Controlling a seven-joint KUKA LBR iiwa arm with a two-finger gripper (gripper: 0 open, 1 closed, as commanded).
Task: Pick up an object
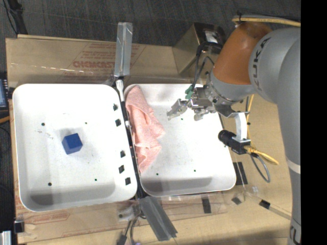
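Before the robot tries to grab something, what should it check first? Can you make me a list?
1. Something to grab: ok. A pink cloth lies in the right bin, a blue cube in the left bin.
2. Hand is over a bin: ok, above the right bin.
3. Hand already holding something: ok, nothing shows between its fingers.
4. Fingers spread enough: cannot tell.
5. Hand lined up over the cloth: not ok, it hangs beside the cloth, over bare bin floor.

Pink cloth [143, 129] crowds right bin [214, 180] left wall; remainder open.
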